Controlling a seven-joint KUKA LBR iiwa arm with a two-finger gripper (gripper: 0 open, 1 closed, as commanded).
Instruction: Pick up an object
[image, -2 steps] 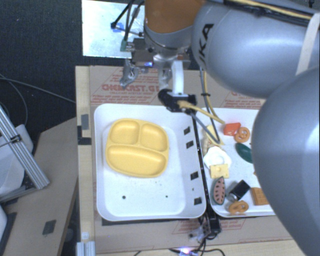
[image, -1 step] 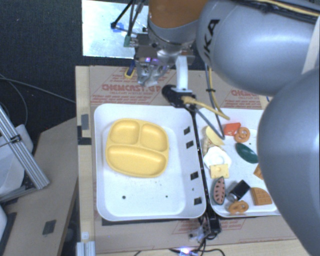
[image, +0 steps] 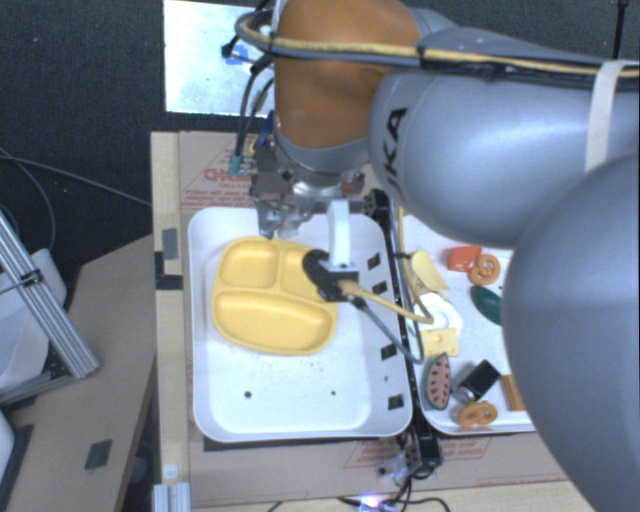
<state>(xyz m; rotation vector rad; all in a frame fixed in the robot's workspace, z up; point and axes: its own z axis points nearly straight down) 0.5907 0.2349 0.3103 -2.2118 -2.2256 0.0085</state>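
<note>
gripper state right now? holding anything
gripper: low over the back rim of the yellow divided plate in the left bin; grip cannot be told, nothing seen held.

Bright, even overhead light; arm (image: 520, 150) blurred.

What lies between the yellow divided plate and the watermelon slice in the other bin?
In the camera view, bare white bin floor, then the bins' adjoining walls with black clips, separate the yellow plate from the watermelon slice.
</note>
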